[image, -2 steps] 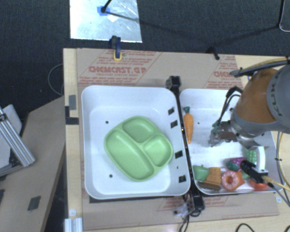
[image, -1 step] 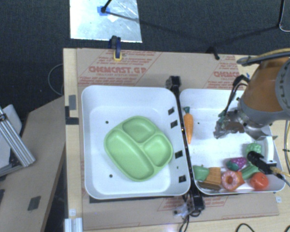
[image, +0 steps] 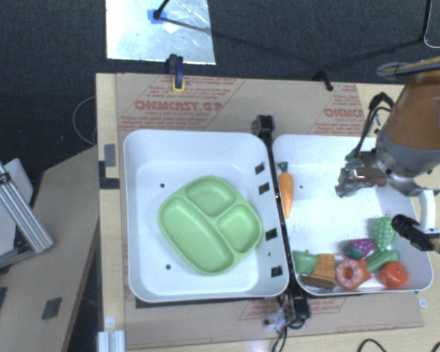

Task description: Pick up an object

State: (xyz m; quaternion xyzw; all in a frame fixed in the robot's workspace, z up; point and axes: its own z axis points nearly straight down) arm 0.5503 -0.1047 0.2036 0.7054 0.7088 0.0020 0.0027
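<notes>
Tool: my two-finger tool (image: 347, 182) hangs over the upper middle of the right shallow white bin (image: 308, 149), at the end of the grey arm with the orange band (image: 419, 116), which comes in from the right. I cannot tell how its tips stand, and I see nothing between them.
Under the tool: bare white bin floor; none of the toys touches the tool.
Nearest thing: a small orange toy carrot with a green top (image: 284, 188) lies lengthwise against the right bin's left wall, well left of the tool.
Pickable things: the rest of the toy food is crowded along the near edge of the right bin, well below the tool. From left to right I see a green toy piece (image: 303, 259), a brown toy slice of bread (image: 323, 270), a pink ring-shaped toy doughnut (image: 349, 273), a purple toy piece (image: 359, 248), a green toy vegetable (image: 382, 258) and a red toy tomato (image: 394, 273). They touch or overlap one another.
In the way: a knobbly light-green toy (image: 382, 231) sits near the right wall, just beside a black part (image: 413, 232) jutting from the arm.
Left bin: the left shallow white bin (image: 143, 160) holds a light-green divided plastic plate (image: 209, 224), well apart from the tool.
Counter: both bins rest on a brown cardboard sheet (image: 198, 101) on the counter.
</notes>
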